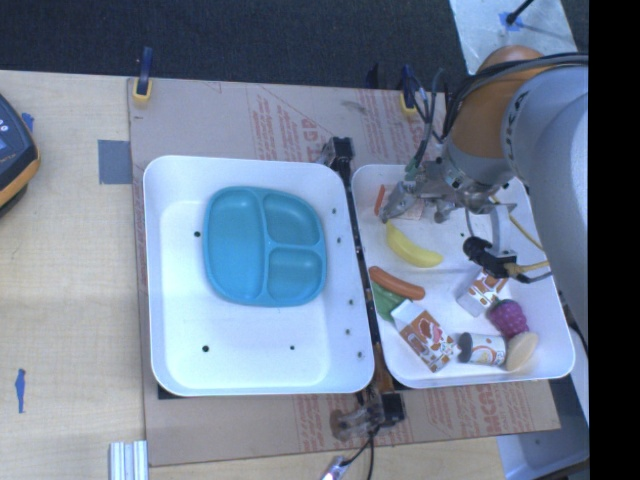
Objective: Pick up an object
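Lettering on the cardboard [300, 118] under both bins is red but too small for me to read. Gripper [412, 200] sits at the right bin's [560, 363] upper left, just above the banana [413, 248]; its grasp I cannot tell. Blue plate [265, 245] fills the left bin [180, 368].

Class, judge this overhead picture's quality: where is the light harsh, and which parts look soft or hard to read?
Camera view: bright, even light whitens the right bin and left bin, with little shadow; the blue plate reads crisply; the tool is a small dark tangle, soft in detail; the arm looks blurred.
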Motion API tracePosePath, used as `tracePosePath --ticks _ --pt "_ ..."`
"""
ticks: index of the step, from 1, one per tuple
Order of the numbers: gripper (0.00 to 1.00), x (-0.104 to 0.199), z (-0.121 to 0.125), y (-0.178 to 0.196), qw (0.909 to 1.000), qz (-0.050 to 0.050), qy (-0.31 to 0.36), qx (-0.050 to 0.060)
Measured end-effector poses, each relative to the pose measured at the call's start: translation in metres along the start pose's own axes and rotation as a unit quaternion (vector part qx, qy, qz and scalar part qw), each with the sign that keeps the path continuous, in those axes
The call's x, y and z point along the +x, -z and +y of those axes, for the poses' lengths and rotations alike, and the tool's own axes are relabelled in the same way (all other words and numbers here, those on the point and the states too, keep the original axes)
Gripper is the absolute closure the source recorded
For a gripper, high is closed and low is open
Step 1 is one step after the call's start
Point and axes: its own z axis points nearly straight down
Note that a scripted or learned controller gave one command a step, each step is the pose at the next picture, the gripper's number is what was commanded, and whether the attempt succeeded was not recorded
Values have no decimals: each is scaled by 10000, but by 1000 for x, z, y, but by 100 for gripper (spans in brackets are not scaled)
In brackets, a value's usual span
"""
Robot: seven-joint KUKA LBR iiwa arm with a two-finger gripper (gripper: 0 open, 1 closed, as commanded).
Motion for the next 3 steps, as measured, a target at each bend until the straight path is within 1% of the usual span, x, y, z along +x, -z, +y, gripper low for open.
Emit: tracePosePath --ticks 1,2,3 --pt "0 -4 -93 -2 10000 -6 -2 14" --pt "0 7 -17 -1 10000 1 -12 -3" --pt "0 6 -27 -2 10000 -1 -16 11"
